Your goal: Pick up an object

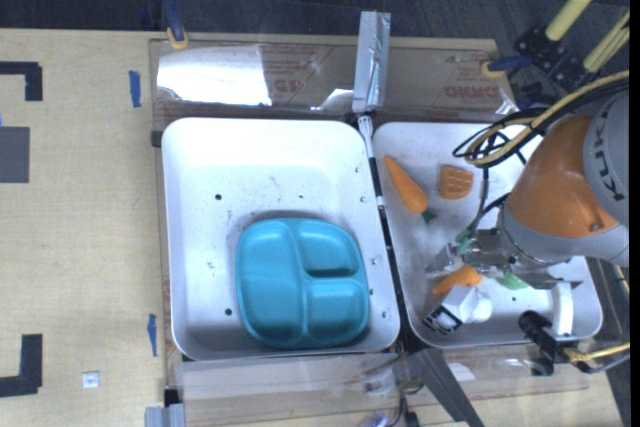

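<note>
— Two white bins are sitting side by side on the surface; the left bin [190,165] is holding a blue divided tray [300,283].

— And the right bin [590,315]?

— A toy carrot [405,185] is lying near its left wall, an orange ridged piece [455,181] just beside it. The tool [470,265] is hanging low over another small orange piece [456,280]; how its grip is standing, I cannot tell.

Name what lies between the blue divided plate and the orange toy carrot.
In the camera view, the two white bins' adjoining rims lie between the blue divided plastic plate and the orange toy carrot.
</note>
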Controlling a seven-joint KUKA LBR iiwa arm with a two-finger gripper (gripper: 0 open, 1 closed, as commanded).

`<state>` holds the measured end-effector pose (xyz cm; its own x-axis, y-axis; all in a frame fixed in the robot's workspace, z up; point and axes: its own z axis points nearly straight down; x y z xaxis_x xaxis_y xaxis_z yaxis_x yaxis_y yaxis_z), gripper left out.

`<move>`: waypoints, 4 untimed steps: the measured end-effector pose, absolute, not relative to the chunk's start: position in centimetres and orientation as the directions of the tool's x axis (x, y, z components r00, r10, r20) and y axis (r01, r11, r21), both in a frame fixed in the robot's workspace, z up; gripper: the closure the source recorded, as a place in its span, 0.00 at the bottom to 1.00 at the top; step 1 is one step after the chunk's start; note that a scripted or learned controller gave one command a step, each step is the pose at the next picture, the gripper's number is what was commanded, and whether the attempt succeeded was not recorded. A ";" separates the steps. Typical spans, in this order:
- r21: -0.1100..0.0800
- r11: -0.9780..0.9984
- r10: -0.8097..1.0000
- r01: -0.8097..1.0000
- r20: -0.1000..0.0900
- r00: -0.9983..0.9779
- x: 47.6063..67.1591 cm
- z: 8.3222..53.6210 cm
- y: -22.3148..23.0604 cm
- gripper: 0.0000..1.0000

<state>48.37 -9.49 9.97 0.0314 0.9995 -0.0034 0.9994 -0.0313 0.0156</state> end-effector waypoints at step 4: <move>0.010 0.123 0.992 0.992 0.000 -0.123 66.9 19.0 -2.1 1.00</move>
